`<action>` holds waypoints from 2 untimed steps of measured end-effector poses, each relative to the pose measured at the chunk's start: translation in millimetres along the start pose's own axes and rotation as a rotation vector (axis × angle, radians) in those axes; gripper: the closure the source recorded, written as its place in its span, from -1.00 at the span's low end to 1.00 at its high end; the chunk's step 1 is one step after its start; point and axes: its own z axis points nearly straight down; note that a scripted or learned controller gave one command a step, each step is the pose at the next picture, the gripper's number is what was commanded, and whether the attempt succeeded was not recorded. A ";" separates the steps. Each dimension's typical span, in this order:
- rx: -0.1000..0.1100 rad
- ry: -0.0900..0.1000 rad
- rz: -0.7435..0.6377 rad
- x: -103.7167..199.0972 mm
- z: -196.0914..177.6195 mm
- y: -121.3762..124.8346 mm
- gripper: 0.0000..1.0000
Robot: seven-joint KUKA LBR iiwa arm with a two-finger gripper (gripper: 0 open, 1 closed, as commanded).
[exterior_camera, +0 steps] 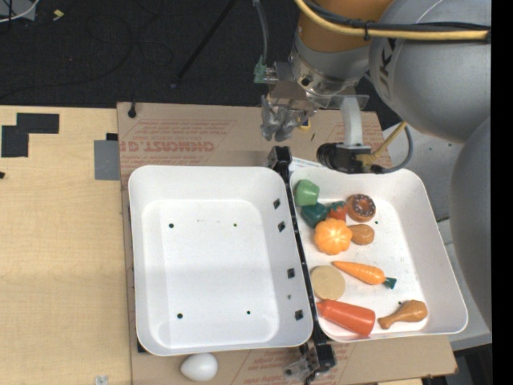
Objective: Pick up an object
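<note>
Candidate objects all sit in the right bin (437, 215): green piece (306, 191) at top left, dark teal piece (315, 213) just under it, donut (361, 207), small brown piece (362, 234), orange pumpkin-like fruit (333, 236), carrot (361, 273), tan disc (327, 282), red-orange cylinder (347, 316), drumstick (404, 314) at the lower right. Several of them touch or crowd each other near the bin's top. Left bin (152, 239) has nothing to grab. White egg (199, 366) lies on the desk (48, 239) outside, just below the left bin. Gripper (278, 125) hangs above the far edge of the bins, near the divider, nothing between its fingers; open or closed, cannot tell. Step: pre-grasp, no pick made yet. Next move likely calls for shifting over the right bin, choosing a less crowded item like the carrot or drumstick, then descending.
</note>
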 end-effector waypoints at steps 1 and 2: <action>0.031 -0.005 -0.001 90.8 136.4 -7.0 1.00; 0.031 -0.007 0.003 136.1 278.8 -9.6 1.00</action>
